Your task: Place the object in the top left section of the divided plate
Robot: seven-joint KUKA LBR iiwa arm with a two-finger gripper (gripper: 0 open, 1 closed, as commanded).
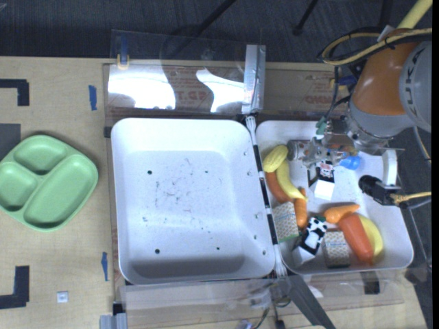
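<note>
The green divided plate [45, 182] lies on the wooden bench at the far left, outside both bins. It has two small sections on its left side and one large section on its right. My gripper [324, 153] hangs over the back middle of the right bin [401, 252], far from the plate. Directly beneath it are a small black-and-white item [324, 173] and a white block [324, 189]. Whether anything is held cannot be seen.
The right bin also holds a yellow banana [274, 157], an orange carrot [280, 184], a red-orange vegetable [357, 237], a checkered block [314, 234] and a blue piece [350, 162]. The left bin [185, 136] lies between gripper and plate. A clear panel [178, 81] stands behind it.
</note>
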